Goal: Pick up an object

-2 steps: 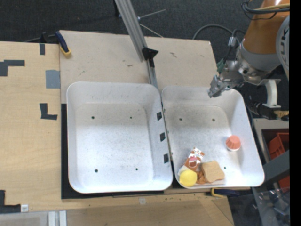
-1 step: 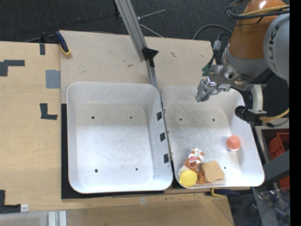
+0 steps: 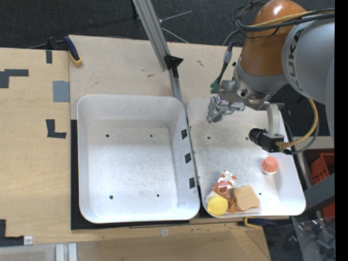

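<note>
The gripper (image 3: 216,113) hangs over the far left corner of the right bin (image 3: 283,197). Whether its fingers stand wide or narrow I cannot tell, since they show as one small blurred grey mass pointing down at the bin floor; nothing is visible between them. The grey arm (image 3: 304,42) with its orange band (image 3: 272,34) rises behind it on the right, so the tool probably sits here as a hover point before choosing something to pick.

The candidates lie well apart from it, along the bin's near side. A yellow ball (image 3: 217,205) rests against the near left corner, just beside a tan slab that looks like a toast slice (image 3: 246,198). A small red-and-white figure (image 3: 224,182) touches them on the far side. These three are bunched in the corner, likely where the bin's sloping wall lets loose things settle. A pink cup-like piece (image 3: 269,165) stands alone nearer the right wall.

The toast slice lies flat, its long axis running roughly left to right with a slight tilt. The figure's long axis points from the near side toward the far right. The ball has no axis to speak of.

The left bin (image 3: 87,162) sits just beside the right one on the counter (image 3: 32,145).
</note>
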Controlling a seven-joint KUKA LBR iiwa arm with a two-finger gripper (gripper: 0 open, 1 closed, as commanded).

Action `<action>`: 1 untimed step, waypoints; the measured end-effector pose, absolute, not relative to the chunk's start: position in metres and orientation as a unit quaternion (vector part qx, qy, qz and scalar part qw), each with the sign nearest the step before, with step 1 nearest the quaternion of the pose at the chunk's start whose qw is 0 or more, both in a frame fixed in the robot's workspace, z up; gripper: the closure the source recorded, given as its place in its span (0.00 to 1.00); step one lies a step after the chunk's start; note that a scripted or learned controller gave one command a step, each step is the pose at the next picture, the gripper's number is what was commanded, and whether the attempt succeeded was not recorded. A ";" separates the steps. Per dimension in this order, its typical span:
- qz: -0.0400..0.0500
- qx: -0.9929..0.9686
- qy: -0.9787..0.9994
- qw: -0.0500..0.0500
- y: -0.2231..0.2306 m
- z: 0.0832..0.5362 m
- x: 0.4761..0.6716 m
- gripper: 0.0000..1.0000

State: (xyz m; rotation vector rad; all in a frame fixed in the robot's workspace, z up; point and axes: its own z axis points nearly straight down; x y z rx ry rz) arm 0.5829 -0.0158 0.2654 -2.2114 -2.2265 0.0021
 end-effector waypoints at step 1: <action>0.001 -0.705 -0.709 0.002 0.031 0.259 0.570 1.00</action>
